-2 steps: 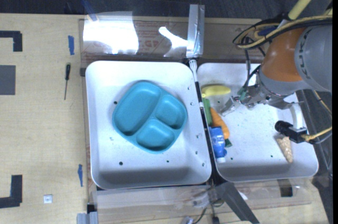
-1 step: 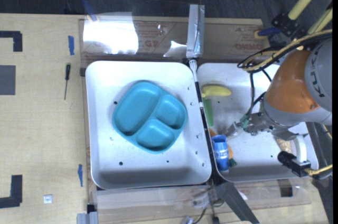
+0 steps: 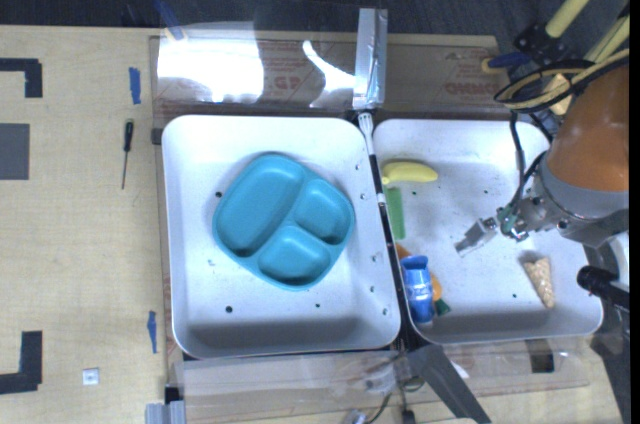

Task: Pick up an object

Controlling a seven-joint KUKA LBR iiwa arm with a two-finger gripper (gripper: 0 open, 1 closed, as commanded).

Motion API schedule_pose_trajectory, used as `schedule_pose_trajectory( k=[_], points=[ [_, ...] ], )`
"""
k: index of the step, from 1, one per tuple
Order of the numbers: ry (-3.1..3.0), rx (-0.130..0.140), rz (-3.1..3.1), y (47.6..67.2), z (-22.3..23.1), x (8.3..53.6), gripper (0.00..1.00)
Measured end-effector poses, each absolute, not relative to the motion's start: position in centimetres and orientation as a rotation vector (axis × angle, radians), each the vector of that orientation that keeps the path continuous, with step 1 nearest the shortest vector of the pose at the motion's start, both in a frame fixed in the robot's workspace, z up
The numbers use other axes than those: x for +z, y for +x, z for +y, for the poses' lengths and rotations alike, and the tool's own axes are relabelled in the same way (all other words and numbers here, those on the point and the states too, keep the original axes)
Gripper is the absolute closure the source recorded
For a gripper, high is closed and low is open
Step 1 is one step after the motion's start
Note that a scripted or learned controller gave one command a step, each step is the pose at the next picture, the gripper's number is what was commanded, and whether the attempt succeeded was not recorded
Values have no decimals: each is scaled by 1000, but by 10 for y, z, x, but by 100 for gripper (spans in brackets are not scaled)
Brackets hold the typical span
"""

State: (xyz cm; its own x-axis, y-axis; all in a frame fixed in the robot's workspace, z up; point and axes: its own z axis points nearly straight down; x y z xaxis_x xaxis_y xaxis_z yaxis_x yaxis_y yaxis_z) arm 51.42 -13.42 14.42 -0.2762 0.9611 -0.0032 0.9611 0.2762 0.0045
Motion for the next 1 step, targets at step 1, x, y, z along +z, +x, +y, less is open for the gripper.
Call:
schedule_pose_trajectory(
  k=[1],
  points=[
    [1437, 4, 2784, 482, -110, 88, 0]
  ],
)
